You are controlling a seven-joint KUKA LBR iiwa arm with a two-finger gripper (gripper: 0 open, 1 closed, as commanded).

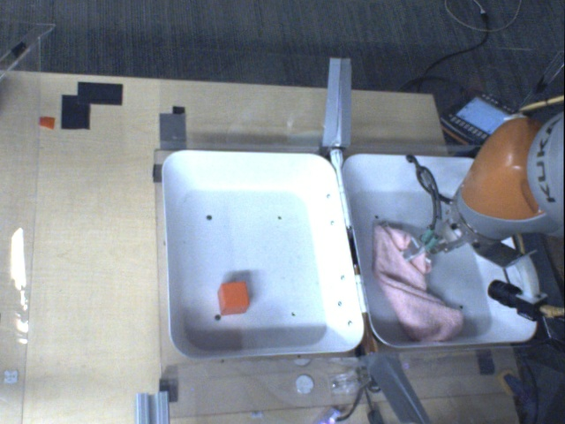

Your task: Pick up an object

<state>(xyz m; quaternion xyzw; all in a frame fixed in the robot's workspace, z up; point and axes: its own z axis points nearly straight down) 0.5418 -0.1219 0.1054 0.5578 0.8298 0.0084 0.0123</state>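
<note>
Camera view: pink cloth (pixel 410 294) lies crumpled in the right bin (pixel 388 179). My gripper (pixel 424 244) sits at its upper edge; I cannot tell its state. I judge the cloth light, limp, best pinched at a raised fold.

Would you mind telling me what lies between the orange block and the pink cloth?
In the camera view, bare white floor of the left bin, then the two bins' adjoining walls, separate the orange block from the pink cloth.
</note>
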